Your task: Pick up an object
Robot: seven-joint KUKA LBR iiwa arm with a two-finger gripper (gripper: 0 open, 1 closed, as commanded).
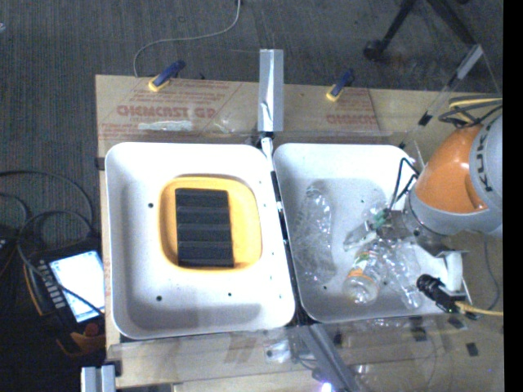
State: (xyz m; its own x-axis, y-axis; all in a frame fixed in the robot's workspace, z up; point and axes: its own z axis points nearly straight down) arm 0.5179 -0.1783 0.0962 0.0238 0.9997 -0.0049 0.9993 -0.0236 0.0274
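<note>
The claw (382, 223) is seen low in the right bin (343, 158), among clear plastic bottles (364, 276); its grip cannot be told. In the left bin (131, 219), a yellow tray with black insert (208, 223) is laid flat.

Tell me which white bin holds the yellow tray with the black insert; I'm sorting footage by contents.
The left bin. The yellow tray lies flat in its middle. The right bin instead holds crumpled clear plastic items, with the arm above them.
</note>
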